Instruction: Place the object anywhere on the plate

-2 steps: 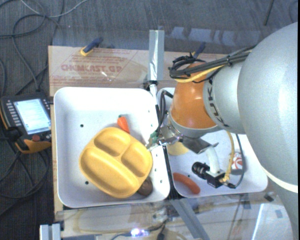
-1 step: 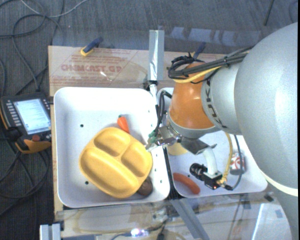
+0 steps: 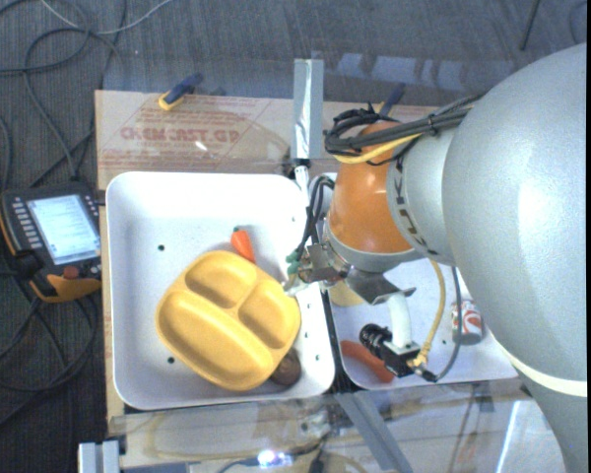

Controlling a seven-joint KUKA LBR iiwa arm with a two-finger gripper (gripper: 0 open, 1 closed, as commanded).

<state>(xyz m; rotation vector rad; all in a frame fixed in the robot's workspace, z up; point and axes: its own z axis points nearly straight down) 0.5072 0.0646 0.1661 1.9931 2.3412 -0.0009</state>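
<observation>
A yellow plate (image 3: 229,318) with three compartments lies tilted in the left white bin (image 3: 138,225), toward its front right. A small orange carrot-like piece (image 3: 241,242) pokes out just behind the plate's far edge. The arm's orange band (image 3: 369,210) hangs over the wall between the two bins. Below it, the gripper (image 3: 303,264) sits at the plate's right rim, mostly hidden by the wrist. Nothing can be seen held in it.
A brown rounded thing (image 3: 289,371) peeks from under the plate's front right edge. In the right bin (image 3: 473,368) lie a red-orange elongated piece (image 3: 362,359) and a small can with red print (image 3: 467,319). The arm's big grey body covers most of that bin.
</observation>
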